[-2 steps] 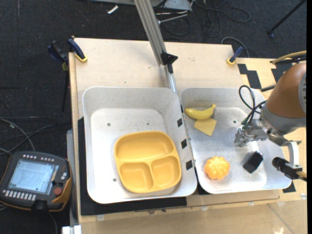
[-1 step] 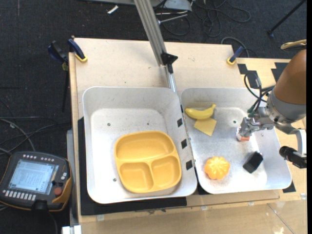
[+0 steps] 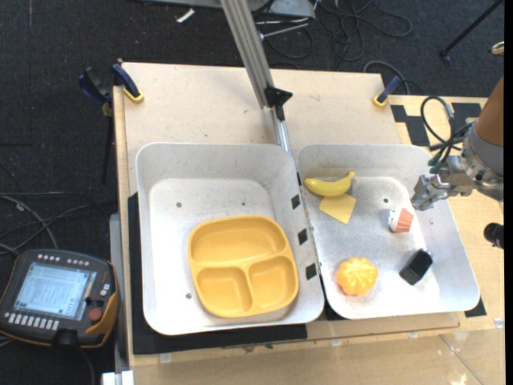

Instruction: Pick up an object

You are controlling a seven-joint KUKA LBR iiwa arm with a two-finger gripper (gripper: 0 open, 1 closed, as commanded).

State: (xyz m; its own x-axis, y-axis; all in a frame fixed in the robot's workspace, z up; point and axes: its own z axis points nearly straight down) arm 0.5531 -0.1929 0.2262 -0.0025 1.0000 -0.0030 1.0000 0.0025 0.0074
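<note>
Nearest the camera, a yellow divided plate point(image 3: 243, 266) lies in the left bin point(image 3: 157, 215), toward its near right part, with three compartments facing up. Off the surface point(image 3: 192, 103) at the near left sits a grey handheld control pendant point(image 3: 56, 295) with a lit screen.

In the right bin point(image 3: 449, 279), a small orange pumpkin-shaped toy point(image 3: 357, 275) rests near the front, and a black block point(image 3: 415, 266) lies to its right, apart from it. Farther back and left, a yellow banana point(image 3: 329, 184) lies touching a flat yellow wedge point(image 3: 338, 208) just in front of it. A small red-and-white object point(image 3: 401, 220) sits toward the bin's right side, between the banana and the black block.

Reaching in from the right, the arm brings its gripper point(image 3: 429, 191) over the right bin's far right part, close above and just right of the red-and-white object. Nothing can be seen between the jaws; whether they stand apart or together cannot be told from this angle.

A metal post point(image 3: 248, 42) slants up from between the two bins at the far side, and yellow clamps point(image 3: 132, 95) grip the far corners of the surface.
</note>
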